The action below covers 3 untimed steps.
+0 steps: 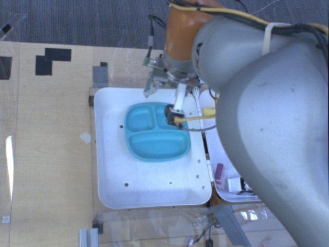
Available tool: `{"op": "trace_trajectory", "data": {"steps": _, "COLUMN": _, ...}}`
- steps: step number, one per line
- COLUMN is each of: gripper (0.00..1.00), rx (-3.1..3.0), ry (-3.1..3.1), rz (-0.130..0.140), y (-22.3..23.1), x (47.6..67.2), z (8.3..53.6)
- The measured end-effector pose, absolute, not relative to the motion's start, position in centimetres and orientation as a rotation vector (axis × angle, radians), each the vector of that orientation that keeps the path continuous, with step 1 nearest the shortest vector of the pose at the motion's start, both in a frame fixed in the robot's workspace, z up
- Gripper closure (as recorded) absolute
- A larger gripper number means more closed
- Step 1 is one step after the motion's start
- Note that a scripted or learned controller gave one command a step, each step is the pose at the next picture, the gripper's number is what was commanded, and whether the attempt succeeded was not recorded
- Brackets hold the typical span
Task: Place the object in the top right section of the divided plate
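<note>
A blue divided plate [154,147] lies in the left white bin [121,187], toward its far right part. It has two small sections at the back and one large section at the front, and nothing lies in the parts I can see. My gripper [152,88] hangs over the bin's far rim, just behind the plate's back edge. The wrist covers the plate's top right corner. I see nothing held at the gripper.
The grey arm hides most of the right bin [226,195]. At that bin's near left corner lie a small pink object [219,173] and a white box [234,183]. Black markers sit on the bench at the far left.
</note>
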State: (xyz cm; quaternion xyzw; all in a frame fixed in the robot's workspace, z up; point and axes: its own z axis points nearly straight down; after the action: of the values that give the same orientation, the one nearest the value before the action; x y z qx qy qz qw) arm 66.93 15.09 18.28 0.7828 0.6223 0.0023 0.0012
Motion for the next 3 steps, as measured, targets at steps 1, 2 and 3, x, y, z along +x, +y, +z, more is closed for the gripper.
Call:
{"op": "trace_trajectory", "data": {"steps": 1, "gripper": 1.0, "rx": 2.447, "ry": 1.962, "rz": 0.016, "y": 15.3, "x": 67.0, "z": 19.5}}
{"op": "trace_trajectory", "data": {"steps": 2, "gripper": 0.0, "rx": 2.446, "ry": 1.963, "rz": 0.015, "y": 15.3, "x": 67.0, "z": 19.5}}
{"op": "trace_trajectory", "data": {"steps": 3, "gripper": 0.0, "rx": 2.551, "ry": 1.832, "rz": 0.003, "y": 15.1, "x": 66.8, "z": 16.5}}
